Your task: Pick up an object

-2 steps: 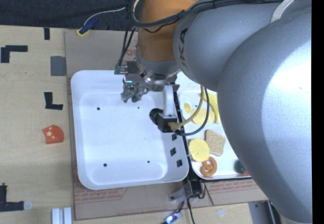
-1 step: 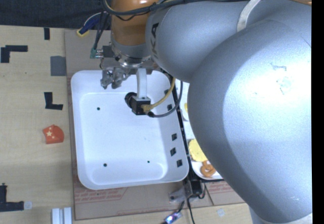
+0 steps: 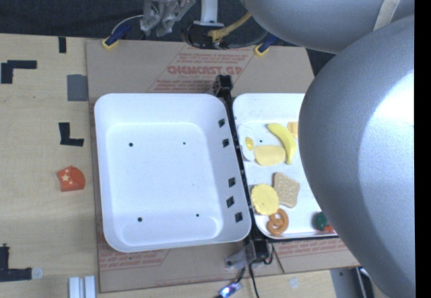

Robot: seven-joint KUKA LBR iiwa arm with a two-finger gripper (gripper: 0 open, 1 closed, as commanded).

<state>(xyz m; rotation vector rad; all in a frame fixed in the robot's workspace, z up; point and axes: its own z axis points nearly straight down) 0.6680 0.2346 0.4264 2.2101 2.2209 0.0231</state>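
Grey bulk of my arm (image 3: 367, 155) nearest lens, filling 3 o'clock side, covering right bin's (image 3: 262, 104) far edge. Pincer (image 3: 160, 17) up at 12 o'clock, beyond bins; finger gap unreadable. Left bin (image 3: 108, 114) white, bare floor. Right bin holds banana (image 3: 283, 141), yellow slice (image 3: 269, 155), cracker (image 3: 286, 189), pretzel (image 3: 277, 222). Red piece (image 3: 71, 179) on bench at 9 o'clock.

One fixed camera looks down at a slant on the desk (image 3: 40, 155) and both bins, close beneath the arm (image 3: 363, 155) entering from the right.
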